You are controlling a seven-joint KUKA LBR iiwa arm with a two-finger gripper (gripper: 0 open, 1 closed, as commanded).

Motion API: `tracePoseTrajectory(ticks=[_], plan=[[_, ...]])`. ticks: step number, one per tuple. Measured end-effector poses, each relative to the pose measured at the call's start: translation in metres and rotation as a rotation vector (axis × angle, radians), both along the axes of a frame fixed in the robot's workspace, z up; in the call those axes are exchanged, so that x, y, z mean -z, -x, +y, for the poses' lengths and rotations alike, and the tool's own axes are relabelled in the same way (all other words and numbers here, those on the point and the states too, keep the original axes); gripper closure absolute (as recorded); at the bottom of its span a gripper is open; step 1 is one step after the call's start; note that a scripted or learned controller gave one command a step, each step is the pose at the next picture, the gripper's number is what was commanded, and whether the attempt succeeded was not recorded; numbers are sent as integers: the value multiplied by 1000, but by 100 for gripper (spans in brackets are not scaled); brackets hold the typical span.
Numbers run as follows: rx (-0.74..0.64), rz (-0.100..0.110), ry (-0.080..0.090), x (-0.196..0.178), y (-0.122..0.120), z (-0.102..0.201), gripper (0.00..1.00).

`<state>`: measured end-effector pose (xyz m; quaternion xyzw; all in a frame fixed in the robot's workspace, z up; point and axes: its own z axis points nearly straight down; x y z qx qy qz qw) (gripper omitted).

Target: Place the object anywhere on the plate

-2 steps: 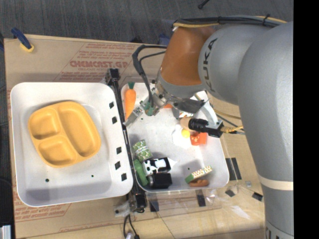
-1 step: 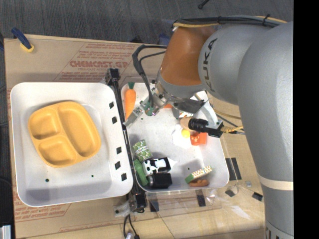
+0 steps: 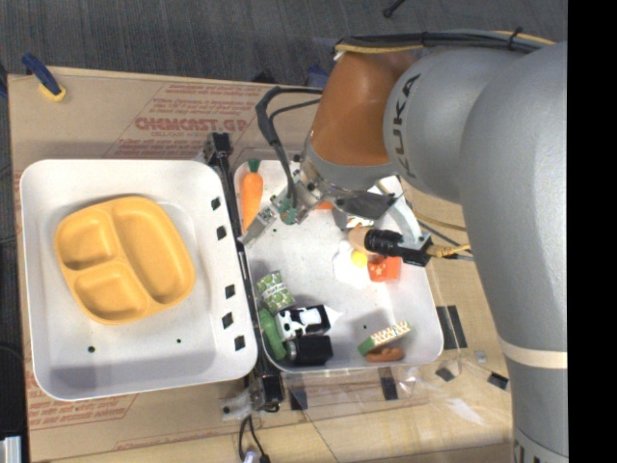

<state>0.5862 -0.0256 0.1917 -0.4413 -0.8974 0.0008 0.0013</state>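
1. the gripper (image 3: 292,204) is seen low over the far left part of the right bin (image 3: 424,340); whether it is spread or closed cannot be told.
2. the carrot (image 3: 251,193) is laid just beside it, along that bin's left wall.
3. the plate (image 3: 120,257) is set in the left bin (image 3: 58,374).

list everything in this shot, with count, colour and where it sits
left bin: 1, white, view's left
right bin: 1, white, beside it
plate: 1, yellow, three compartments, in left bin
carrot: 1, orange, green top, right bin's far left
block: 1, red-orange, right bin's right side
green-and-white thing: 1, right bin's left side
black-and-white thing: 1, right bin, near left
brown-and-yellow thing: 1, right bin, near right
clamp: 1, blue, bench's far left
arm: 1, grey, orange band, over right bin
claw: 1, by the carrot
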Motion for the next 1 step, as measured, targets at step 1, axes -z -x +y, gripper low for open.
tracePoseTrajectory(ticks=[1], plan=[[0,0,0,0,0,0,0]])
